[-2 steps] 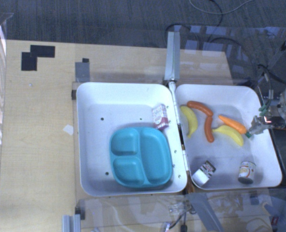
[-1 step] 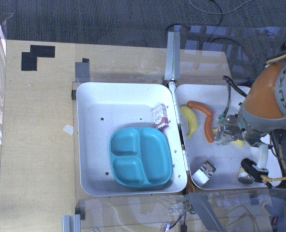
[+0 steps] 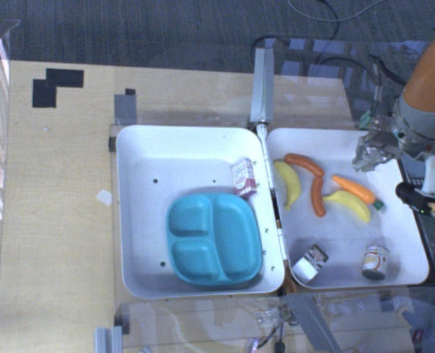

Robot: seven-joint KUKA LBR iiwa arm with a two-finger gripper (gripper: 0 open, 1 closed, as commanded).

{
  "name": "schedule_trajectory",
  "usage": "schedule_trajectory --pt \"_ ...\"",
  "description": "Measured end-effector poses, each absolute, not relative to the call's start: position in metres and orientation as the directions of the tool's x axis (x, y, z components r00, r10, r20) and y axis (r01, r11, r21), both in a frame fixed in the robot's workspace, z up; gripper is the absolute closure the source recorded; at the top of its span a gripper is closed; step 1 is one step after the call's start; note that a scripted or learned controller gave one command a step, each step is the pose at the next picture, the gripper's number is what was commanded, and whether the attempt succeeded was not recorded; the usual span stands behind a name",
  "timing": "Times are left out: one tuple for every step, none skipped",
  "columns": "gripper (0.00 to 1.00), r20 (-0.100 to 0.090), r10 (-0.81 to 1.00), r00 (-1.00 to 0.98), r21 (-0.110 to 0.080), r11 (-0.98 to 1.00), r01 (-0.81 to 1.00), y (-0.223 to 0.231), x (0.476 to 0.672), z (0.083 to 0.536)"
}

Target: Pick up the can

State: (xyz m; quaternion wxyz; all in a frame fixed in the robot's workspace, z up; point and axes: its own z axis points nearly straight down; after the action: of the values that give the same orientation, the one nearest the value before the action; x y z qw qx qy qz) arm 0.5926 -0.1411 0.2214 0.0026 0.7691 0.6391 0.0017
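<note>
A small can [image 3: 375, 261] stands upright in the front right corner of the right bin [image 3: 412, 274]. A second can [image 3: 310, 262] lies on its side near that bin's front left corner, its white end facing the camera. A third, red-and-white labelled can [image 3: 243, 177] lies in the left bin [image 3: 140, 197] against the dividing wall. My gripper [image 3: 369, 155] hangs over the back right part of the right bin, well away from all three cans, with nothing seen in it.
In the right bin lie two orange sausages [image 3: 306, 163] [image 3: 318, 196], two bananas [image 3: 290, 183] [image 3: 352, 204] and a carrot [image 3: 354, 188], all between my gripper and the cans. A blue compartment tray [image 3: 214, 237] covers the front of the left bin.
</note>
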Motion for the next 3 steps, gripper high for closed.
schedule_trajectory --pt "1.0 0.001 0.974 0.226 0.003 -0.226 0.974 -0.025 0.555 0.21" --pt "1.0 0.001 0.936 0.353 0.005 -0.353 0.936 -0.044 0.628 0.274" --pt "1.0 0.002 0.959 0.284 0.006 -0.284 0.959 0.043 0.669 0.315"
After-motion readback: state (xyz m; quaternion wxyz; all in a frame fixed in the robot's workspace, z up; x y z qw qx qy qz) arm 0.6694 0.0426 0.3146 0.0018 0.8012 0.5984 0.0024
